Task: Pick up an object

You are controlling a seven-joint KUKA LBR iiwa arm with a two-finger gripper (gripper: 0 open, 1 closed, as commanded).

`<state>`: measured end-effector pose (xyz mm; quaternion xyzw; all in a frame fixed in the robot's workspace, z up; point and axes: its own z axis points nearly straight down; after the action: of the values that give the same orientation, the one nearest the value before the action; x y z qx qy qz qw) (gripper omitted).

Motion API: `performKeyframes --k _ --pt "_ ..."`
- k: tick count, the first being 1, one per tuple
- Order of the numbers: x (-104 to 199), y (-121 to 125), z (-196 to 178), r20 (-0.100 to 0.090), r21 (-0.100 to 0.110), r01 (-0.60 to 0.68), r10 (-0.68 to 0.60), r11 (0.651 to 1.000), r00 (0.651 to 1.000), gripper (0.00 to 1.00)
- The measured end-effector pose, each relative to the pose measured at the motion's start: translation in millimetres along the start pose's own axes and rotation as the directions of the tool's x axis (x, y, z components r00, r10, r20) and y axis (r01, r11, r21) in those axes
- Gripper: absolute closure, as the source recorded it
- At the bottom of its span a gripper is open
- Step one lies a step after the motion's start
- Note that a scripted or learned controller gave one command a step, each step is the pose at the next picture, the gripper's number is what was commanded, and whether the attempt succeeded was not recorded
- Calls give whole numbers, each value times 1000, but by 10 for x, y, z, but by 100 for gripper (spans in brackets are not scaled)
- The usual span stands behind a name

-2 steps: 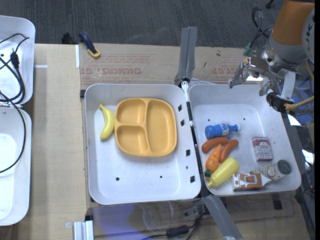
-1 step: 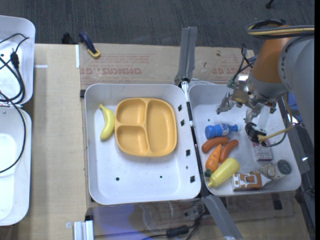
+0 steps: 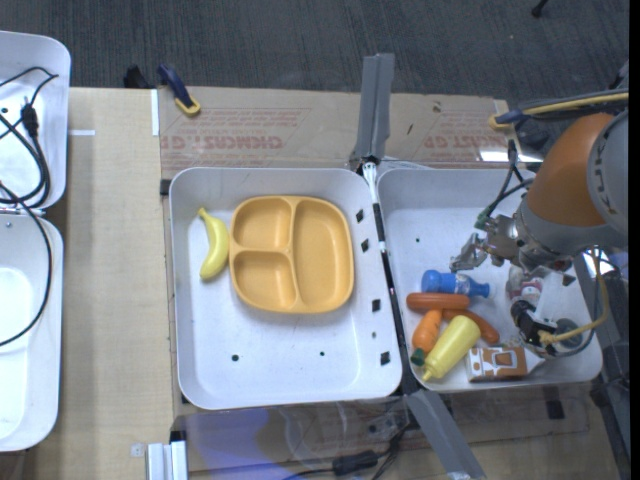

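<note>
Hovering over the right bin, the metal hand is near a glossy blue bottle; I cannot tell its grip. A curved banana lies beside the smooth yellow divided plate.

Grey arm with an orange band, black cables, and seemingly metallic wrist hardware.

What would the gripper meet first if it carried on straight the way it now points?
Probably the blue plastic bottle lying in the right white bin: the gripper points down and left, just above it. Depth is unclear from this one slanted view, so it might reach bare bin floor beside it.
</note>
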<state>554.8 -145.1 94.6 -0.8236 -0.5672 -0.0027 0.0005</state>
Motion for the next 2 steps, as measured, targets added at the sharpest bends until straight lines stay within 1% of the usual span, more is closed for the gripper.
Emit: performKeyframes --k 1,2 --pt "137 -361 33 5 5 -11 11 1000 1000 0" --pt "479 -635 -961 7 5 12 -12 1000 1000 0"
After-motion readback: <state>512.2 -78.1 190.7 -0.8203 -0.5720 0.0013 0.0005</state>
